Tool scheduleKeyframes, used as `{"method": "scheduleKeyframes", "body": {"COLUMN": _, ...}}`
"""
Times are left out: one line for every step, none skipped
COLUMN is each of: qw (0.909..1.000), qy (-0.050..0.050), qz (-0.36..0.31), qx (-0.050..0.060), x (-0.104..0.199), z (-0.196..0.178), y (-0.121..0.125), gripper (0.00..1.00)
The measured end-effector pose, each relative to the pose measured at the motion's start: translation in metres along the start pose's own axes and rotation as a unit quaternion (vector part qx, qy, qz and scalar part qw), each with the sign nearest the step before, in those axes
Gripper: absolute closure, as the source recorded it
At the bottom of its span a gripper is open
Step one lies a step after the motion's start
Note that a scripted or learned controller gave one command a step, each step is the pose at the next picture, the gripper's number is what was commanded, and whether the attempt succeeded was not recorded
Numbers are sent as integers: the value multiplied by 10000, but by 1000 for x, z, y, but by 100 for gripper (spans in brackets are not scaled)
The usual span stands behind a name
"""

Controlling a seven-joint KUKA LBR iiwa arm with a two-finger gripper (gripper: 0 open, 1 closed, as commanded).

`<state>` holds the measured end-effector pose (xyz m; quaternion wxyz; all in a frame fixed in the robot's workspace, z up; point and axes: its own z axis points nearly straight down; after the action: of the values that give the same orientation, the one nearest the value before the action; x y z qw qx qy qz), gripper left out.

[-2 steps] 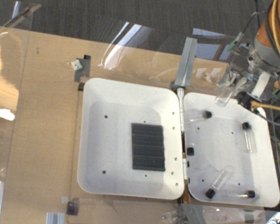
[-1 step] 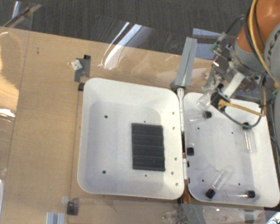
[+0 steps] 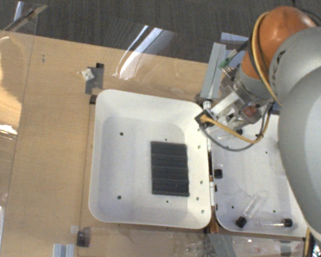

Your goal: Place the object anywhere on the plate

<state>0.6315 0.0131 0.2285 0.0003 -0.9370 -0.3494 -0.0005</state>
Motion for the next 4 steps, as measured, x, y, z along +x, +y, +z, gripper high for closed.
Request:
{"method": "scheduleKeyframes", "body": {"qw": 9940, "qy": 2, "qz": 1091, "qx": 8, "x": -2, "z": 24, "y": -98, "gripper": 100}}
{"method": "scheduleKeyframes", "body": {"qw": 9841, "qy": 6, "qz": 1776, "qx": 10, "x": -4, "z": 78, "y": -202, "gripper": 100}}
{"method": "scheduleKeyframes", "body": {"qw": 9995, "qy": -7, "qz": -318, "qx": 2, "x": 91, "z": 118, "y": -215, "gripper": 100}}
{"method": "scheduleKeyframes", "body": {"qw": 9975, "qy": 8, "qz": 712, "qx": 10, "x": 35, "z": 68, "y": -260, "gripper": 100}}
